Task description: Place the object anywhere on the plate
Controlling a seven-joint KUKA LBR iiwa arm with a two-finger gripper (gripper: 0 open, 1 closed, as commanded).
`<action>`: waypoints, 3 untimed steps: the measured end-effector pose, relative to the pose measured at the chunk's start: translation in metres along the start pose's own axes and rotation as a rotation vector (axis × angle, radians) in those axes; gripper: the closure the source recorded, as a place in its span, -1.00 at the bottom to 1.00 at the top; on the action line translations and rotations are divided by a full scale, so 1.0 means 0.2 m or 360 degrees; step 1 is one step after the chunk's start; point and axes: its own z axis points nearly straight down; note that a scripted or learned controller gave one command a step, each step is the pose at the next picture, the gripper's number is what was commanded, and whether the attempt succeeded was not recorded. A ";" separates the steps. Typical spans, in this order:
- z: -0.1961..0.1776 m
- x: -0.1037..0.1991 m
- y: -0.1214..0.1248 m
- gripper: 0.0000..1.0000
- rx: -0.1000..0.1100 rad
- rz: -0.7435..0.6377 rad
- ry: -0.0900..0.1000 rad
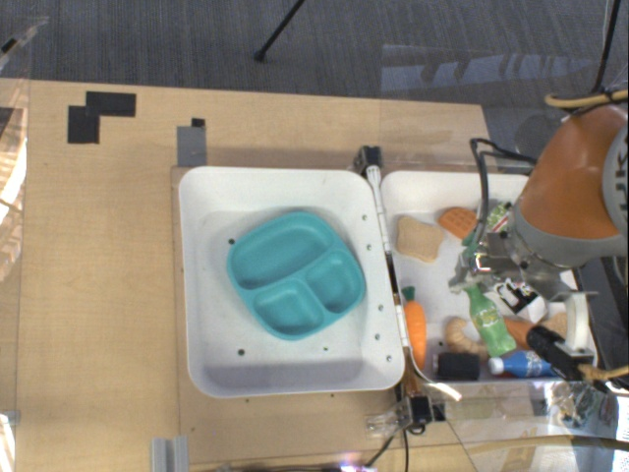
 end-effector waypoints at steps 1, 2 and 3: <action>0.07 0.47 0.07 1.00 0.0006 -0.0003 0.0006; -0.03 0.88 0.30 1.00 0.0007 0.0286 0.0006; 0.29 0.93 0.28 1.00 0.0021 0.0814 -0.0005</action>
